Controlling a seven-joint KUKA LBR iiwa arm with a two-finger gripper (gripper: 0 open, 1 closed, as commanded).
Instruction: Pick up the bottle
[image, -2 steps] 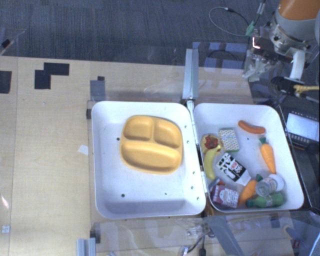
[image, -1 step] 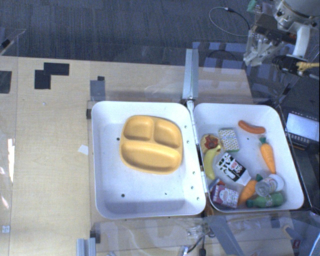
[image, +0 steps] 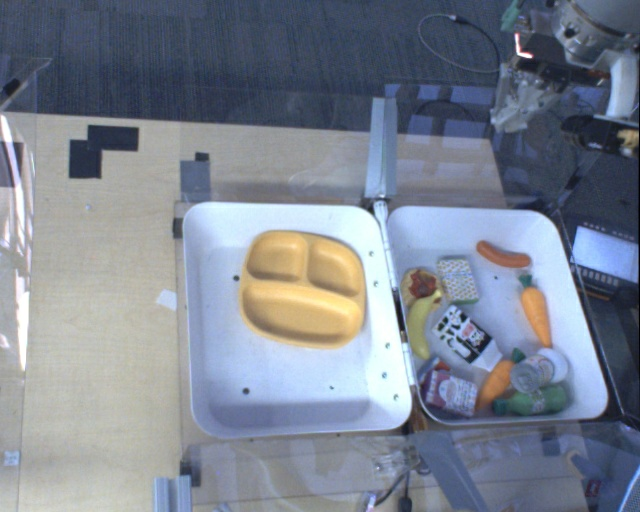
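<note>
Currently the gripper (image: 512, 100) hangs high at the far right, beyond the far edge of the right bin (image: 568, 262), well apart from everything inside it. I cannot tell how it is set, since it appears small and pale against the dark floor.

I judge that the task is at its first step: the approach is not yet done. The bottle (image: 462, 336), white with black marks, lies on its side near the middle of the right bin, with a banana (image: 419, 327) just at its left and an orange carrot (image: 536, 311) at its right. The left bin (image: 205, 330) bears a yellow divided plate (image: 303, 286).

The next move probably calls for travelling toward the near side, then descending over the bottle without pushing its crowded neighbours.
</note>
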